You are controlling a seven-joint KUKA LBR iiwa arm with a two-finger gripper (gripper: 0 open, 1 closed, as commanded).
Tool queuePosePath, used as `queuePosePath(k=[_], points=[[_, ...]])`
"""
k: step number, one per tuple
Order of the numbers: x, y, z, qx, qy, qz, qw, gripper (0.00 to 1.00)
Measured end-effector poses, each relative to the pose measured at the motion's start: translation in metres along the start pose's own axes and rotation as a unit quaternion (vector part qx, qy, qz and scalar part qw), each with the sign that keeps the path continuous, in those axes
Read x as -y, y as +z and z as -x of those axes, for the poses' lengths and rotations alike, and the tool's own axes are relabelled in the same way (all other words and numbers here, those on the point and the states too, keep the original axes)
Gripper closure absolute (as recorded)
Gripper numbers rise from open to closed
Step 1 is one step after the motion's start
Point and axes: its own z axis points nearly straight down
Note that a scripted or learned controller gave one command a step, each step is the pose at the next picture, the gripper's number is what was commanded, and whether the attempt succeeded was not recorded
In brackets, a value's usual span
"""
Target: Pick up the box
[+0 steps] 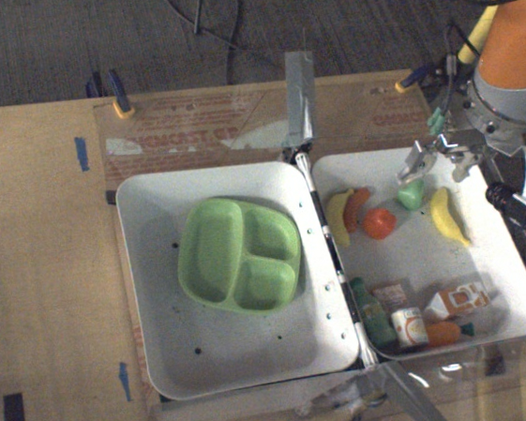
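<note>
Well apart: box [409, 327] near front edge; gripper [435, 159] above.

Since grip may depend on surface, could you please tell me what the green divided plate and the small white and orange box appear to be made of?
Green divided plate: likely moulded plastic, with a smooth matte look and rounded compartments. Small white and orange box: probably printed cardboard or plastic, judging by its flat faces and printing; too small to be sure.

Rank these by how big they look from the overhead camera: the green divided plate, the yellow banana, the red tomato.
1. Green divided plate, by far the largest.
2. Yellow banana.
3. Red tomato, smallest.
</note>
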Motion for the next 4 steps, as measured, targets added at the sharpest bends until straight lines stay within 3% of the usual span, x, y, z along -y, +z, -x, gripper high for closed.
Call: queuePosePath(k=[1, 2, 3, 4], points=[[0.100, 0.117, 0.044, 0.000, 0.013, 0.000, 0.9999, 0.00], [0.110, -0.135, 0.033, 0.001, 0.010, 0.001, 0.9999, 0.00], [0.108, -0.146, 0.032, 0.002, 0.009, 0.003, 1.0000, 1.00], [0.110, -0.172, 0.012, 0.001, 0.076, 0.002, 0.9971, 1.00]])
